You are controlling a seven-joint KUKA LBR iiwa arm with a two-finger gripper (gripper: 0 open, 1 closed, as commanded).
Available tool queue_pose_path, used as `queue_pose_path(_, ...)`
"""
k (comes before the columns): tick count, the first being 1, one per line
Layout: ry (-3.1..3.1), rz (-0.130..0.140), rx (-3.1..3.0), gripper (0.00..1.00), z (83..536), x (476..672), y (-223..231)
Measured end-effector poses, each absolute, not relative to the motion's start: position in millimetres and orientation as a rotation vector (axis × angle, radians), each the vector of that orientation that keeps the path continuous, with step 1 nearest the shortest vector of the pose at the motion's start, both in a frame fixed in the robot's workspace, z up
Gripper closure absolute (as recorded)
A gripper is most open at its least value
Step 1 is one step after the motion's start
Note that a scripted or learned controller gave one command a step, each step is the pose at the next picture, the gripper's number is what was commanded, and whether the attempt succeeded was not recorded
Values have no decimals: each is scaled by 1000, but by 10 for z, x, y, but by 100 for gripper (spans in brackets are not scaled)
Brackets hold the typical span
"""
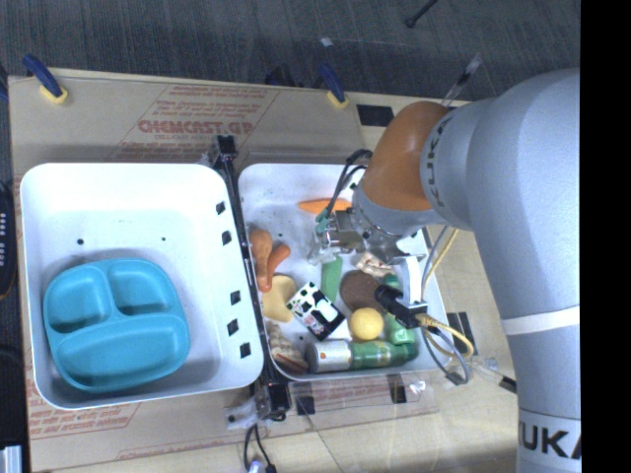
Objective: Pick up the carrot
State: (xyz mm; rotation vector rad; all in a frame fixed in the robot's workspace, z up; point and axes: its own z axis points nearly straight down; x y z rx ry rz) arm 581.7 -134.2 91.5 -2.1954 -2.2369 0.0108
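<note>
Carrot: small, orange, tapered, lying flat near the right bin's far wall, just beyond the jaws, partly hidden by the arm. Can't tell how open the jaws are; nothing seen between them. Below the jaws: lemon, brown round item, can. Blue tray in left bin, well apart.

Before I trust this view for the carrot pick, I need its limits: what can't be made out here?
- Slim orange carrot: its right end is hidden behind the arm's wrist.
- Pincer: the wrist's bulk hides the tips, so its state is unreadable.
- White right bin: the arm covers its right wall and part of the floor.
- Small items by the brown round object: too crowded to identify.
</note>
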Motion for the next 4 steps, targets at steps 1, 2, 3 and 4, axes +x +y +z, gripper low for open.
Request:
queue_pose_path(1,-2567,7,-1794,100,918,5570,-2072)
queue_pose_path(2,-2568,3,-1790,0,913,5573,-2047)
queue_pose_path(3,-2551,14,-1821,0,920,6561,-1990)
queue_pose_path(4,-2254,10,-2175,0,915,6564,-1760)
